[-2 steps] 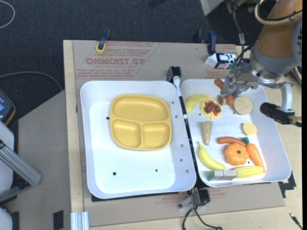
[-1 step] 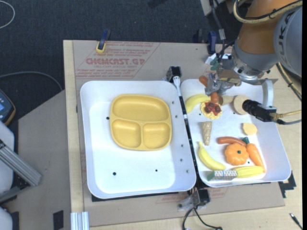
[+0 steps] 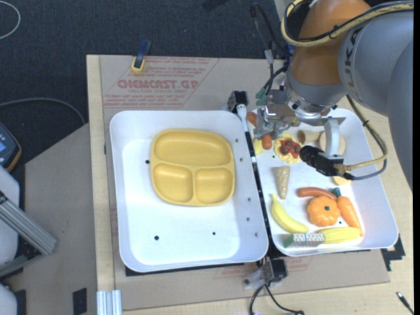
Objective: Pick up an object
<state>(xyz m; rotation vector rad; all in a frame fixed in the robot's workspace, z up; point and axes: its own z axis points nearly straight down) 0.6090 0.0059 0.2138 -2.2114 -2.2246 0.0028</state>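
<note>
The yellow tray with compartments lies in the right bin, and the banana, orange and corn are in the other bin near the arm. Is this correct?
Not quite. The camera view shows the yellow tray in the left bin, not the right one. The rest holds: the banana, orange and corn lie in the right bin, where the arm reaches in.

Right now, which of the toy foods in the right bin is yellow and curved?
The banana, lying left of the orange pumpkin. The corn cob is yellow too, but straight.

The shallow plastic bins (image 3: 131,176) were white; the three-compartment tray (image 3: 192,166) was mustard yellow, the round toy pumpkin (image 3: 322,211) orange (green-stemmed), the curved banana (image 3: 284,216) yellow.
</note>
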